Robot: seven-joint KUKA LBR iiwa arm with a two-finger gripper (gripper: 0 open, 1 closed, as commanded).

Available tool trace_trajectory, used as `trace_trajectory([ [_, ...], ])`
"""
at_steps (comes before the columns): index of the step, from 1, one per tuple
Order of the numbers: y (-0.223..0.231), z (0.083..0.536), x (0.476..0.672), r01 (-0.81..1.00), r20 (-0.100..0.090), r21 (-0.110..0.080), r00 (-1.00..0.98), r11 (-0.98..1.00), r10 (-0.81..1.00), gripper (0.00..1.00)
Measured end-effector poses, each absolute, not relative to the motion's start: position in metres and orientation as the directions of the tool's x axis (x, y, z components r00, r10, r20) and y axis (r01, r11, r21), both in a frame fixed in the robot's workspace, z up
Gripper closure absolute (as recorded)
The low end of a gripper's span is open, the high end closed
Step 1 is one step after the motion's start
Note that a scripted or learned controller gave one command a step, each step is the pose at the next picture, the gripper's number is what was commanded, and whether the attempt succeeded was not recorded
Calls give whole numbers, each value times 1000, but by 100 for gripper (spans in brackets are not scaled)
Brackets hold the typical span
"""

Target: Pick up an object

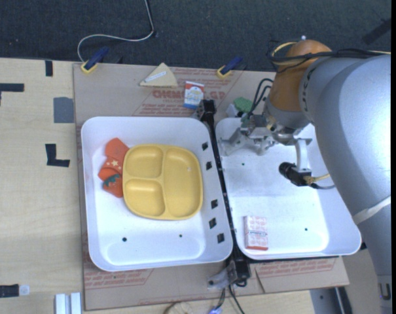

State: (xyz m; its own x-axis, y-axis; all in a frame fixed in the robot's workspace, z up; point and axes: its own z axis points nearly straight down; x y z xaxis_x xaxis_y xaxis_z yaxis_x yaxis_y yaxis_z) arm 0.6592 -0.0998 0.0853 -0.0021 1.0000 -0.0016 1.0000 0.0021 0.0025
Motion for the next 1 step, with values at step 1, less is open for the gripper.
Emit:
trace_trajectory([
  [1, -97, 85, 669, 1000, -1, 0, -1, 1, 1000, 0],
])
